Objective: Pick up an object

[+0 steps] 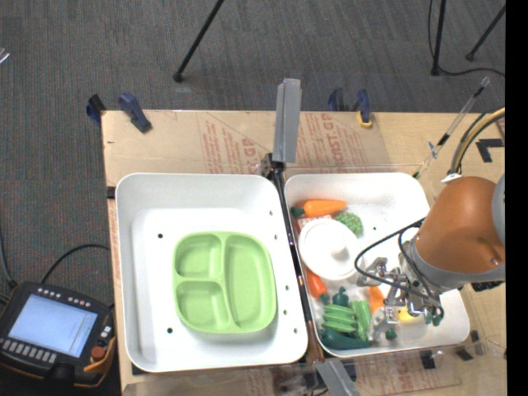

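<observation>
Green tray (224, 282), orange carrot (323, 208)

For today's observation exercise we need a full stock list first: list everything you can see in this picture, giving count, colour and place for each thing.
bins: two, white, side by side on the bench
divided plate: one, light green, three compartments, in the left bin
carrot: one, orange with a green top, far side of the right bin
round lidded container: one, white, middle of the right bin
green toys: a heap, count unclear, near side of the right bin
small orange pieces: at least two, beside the heap
clamps: several, blue, along the bench's far edge
handheld control pad: one, dark with a lit screen, on the floor at lower left
stand legs: dark, on the carpet beyond the bench
arm: one, grey with an orange band, over the right bin
gripper: one, low over the right bin's near right corner
</observation>
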You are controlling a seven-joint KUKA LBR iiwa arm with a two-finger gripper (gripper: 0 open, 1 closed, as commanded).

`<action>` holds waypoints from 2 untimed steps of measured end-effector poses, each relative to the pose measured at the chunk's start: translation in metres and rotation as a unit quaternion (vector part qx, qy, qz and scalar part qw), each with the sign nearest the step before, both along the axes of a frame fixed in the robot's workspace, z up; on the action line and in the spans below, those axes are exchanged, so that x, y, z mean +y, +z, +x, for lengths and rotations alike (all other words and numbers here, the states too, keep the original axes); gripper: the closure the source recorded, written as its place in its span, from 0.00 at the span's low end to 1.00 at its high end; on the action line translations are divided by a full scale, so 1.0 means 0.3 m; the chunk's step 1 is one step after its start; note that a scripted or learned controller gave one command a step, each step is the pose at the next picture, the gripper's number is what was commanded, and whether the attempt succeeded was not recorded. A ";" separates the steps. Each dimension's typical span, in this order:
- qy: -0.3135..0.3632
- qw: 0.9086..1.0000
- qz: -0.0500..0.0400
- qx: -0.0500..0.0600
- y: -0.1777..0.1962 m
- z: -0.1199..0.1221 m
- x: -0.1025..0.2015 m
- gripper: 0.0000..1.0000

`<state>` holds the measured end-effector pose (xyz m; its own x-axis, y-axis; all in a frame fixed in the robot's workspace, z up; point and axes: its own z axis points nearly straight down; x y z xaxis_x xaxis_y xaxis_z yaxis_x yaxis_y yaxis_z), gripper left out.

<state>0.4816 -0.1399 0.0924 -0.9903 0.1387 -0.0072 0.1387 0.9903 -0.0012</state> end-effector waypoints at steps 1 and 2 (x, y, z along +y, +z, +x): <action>-0.006 1.000 0.000 -0.001 0.004 0.031 0.105 0.00; -0.002 1.000 0.000 -0.002 0.038 0.036 0.113 1.00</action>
